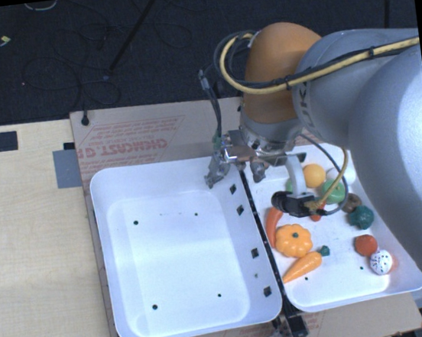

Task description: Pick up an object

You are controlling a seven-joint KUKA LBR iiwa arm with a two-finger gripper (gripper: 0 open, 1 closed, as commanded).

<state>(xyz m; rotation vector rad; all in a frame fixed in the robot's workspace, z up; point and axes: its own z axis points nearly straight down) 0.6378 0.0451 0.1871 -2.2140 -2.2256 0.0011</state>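
My gripper (236, 171) hangs over the divider between the two bins, at their far end. Its two grey fingers (214, 174) stand apart, open, with nothing between them. The right bin (343, 293) holds the toy food: an orange pumpkin (292, 239), a carrot (301, 266) just in front of it and a red chili (273, 222) beside the divider. Further right lie a yellow-orange fruit (314, 175), a green piece (335, 191), a teal piece (362, 217), a red ball (365, 244) and a white spotted ball (381, 262). All of these sit below and to the right of the gripper.
The left bin (177, 261) lies to the left of the gripper. The big grey arm covers the right bin's far right corner. Cardboard (138, 139) lies under both bins, and the wooden bench (31, 264) stretches to the left.
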